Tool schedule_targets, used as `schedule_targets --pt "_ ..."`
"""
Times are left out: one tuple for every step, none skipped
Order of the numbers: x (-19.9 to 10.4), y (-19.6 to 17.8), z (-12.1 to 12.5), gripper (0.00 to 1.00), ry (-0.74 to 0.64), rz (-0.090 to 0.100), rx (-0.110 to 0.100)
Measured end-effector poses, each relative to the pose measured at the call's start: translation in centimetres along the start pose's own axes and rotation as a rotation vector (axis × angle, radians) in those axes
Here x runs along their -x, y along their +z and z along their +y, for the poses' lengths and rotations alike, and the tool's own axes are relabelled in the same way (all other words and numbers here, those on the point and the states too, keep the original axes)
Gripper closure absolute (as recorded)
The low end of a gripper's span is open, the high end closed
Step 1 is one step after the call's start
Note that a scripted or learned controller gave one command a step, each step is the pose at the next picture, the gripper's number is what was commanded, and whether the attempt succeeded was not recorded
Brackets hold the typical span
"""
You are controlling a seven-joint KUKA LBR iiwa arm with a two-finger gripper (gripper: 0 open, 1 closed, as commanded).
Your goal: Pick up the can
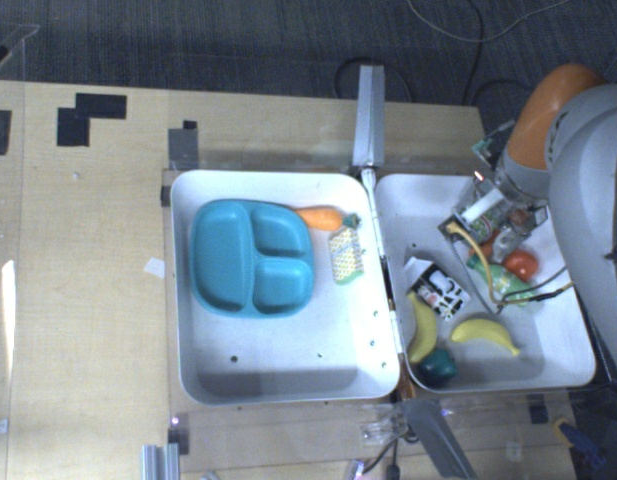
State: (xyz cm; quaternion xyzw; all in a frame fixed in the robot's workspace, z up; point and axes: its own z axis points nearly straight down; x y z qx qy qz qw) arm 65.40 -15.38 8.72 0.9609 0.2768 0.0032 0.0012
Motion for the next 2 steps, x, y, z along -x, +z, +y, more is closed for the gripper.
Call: schedule_targets --pt "-0.63 -2.24 0.28 1.00 -0.006 0.014 0.012" --pt "-0.45 -1.66 0.06 0.00 -0.006 0.008 0.005"
